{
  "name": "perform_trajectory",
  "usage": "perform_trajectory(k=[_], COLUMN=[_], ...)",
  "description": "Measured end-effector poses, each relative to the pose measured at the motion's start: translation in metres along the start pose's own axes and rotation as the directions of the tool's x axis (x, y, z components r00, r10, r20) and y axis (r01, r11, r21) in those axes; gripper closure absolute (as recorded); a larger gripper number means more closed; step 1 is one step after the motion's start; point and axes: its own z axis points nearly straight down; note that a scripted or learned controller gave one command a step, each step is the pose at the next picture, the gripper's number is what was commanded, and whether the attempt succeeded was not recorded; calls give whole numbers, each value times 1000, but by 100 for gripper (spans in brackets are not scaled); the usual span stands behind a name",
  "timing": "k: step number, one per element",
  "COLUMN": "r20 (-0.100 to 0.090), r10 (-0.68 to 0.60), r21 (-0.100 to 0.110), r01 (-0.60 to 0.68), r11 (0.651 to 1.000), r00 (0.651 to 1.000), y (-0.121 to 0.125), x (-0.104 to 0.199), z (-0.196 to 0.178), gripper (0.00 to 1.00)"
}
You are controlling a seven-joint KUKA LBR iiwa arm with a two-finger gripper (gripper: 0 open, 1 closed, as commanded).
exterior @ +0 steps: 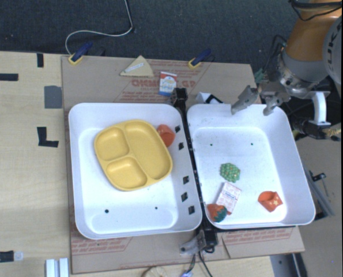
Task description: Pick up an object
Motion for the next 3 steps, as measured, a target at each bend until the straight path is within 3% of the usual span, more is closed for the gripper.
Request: perform_trajectory(k=[1, 2, 3], r20=[-1, -1, 2], r10=[0, 1, 1], r21=[4, -2, -5], r01=[0, -1, -1], r11=[1000, 1000, 1000], r00=[1000, 1000, 1000], y=[-57, -98, -97], x=[16, 24, 23], z=[108, 168, 158], gripper=[0, 0, 100])
